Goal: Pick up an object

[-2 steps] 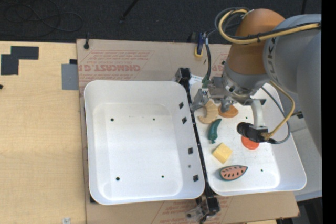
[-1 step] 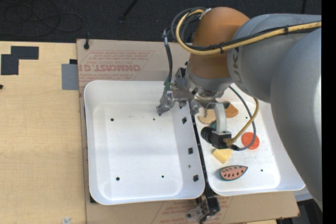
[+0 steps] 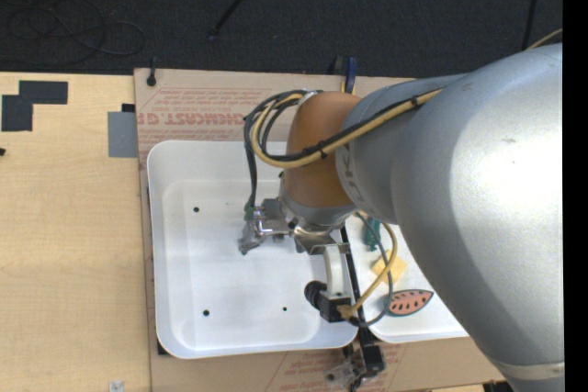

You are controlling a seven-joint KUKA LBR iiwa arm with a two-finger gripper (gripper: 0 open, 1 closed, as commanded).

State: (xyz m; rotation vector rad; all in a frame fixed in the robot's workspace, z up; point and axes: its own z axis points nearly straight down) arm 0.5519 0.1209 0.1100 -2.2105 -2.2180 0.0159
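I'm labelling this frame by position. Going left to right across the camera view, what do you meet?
Light wooden benchtop → shallow white plastic bin → grey two-finger gripper → orange band on the arm's wrist → small orange leaf-shaped object with dark spots → big grey arm body.

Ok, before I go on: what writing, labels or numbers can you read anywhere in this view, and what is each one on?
Red print on the cardboard sheet behind the left bin: upside down in this view and too blurred to read for certain.
Red print on the cardboard at the front edge: too small and blurred to read.
No readable text on the arm or on the bins.
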